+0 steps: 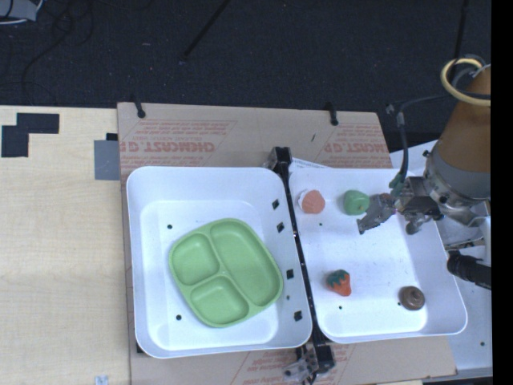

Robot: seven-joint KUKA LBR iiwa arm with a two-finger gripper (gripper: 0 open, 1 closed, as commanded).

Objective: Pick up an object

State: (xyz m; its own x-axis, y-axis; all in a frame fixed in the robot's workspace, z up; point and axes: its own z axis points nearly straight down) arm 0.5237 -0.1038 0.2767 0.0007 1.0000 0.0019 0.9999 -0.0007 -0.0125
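We see the two-finger gripper [394, 215] over the right white bin [385, 327], jaws spread, nothing between them — just right of the green round lump [355, 202]. Also there: pink ball [313, 203], red-orange strawberry [340, 281], brown ring [412, 297]. Left white bin [152, 191] holds a green divided plate [224, 272]

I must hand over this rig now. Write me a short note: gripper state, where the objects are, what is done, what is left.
Gripper: over the right bin, near its far right side, fingers open, holding nothing.
Right bin: pink piece and green piece at the far side, strawberry and brown ring nearer.
Left bin: green divided plate.
Done: nothing picked yet.
Left: grasp and lift one object; the green piece is nearest.
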